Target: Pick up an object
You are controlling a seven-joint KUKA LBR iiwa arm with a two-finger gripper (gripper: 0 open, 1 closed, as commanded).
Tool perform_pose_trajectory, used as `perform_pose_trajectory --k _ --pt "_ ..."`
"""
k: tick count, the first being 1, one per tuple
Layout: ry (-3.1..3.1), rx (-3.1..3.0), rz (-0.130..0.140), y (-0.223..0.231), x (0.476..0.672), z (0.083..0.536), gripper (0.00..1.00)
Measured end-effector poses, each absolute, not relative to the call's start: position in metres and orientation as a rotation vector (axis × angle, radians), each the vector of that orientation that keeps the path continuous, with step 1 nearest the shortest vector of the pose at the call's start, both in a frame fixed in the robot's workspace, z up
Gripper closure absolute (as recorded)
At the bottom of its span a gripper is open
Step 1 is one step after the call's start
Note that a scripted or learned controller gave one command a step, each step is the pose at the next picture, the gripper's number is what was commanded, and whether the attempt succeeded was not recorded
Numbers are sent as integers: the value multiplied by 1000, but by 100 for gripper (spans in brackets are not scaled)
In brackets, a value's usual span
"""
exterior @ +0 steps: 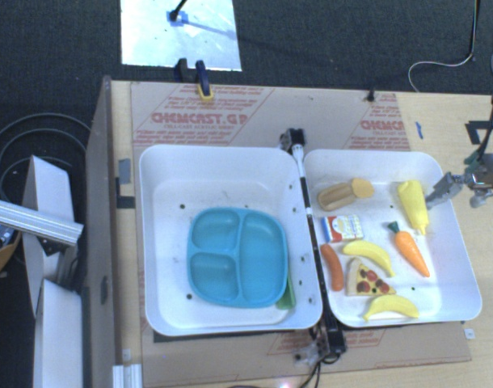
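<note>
Gripper (pixel 442 189) hung over the right edge of the right bin (pixel 452 253), its jaw state impossible to tell, nothing visibly held. Corn cob (pixel 413 204) lay just beside it near that edge; carrot (pixel 410 250) lay nearby. Pick apparently not yet made.

I count two white bins (pixel 230 162), one blue plate (pixel 234 255), two bananas (pixel 369 255), one carrot (pixel 410 250), one pizza slice (pixel 368 280), one corn cob (pixel 413 204).

Lab: bench (pixel 230 107), cables (pixel 20 148)
</note>
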State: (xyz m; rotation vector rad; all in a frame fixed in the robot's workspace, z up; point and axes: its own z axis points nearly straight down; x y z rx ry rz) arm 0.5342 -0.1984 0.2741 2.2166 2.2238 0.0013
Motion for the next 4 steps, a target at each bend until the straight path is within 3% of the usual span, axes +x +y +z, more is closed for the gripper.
perform_pose_trajectory --k 1,2,3,4 --pt "2235 2206 6 -120 623 177 0" --pt "2218 2215 15 -86 581 85 0" --pt "2208 2210 21 -89 564 91 0" --pt "2214 2215 6 -136 606 117 0"
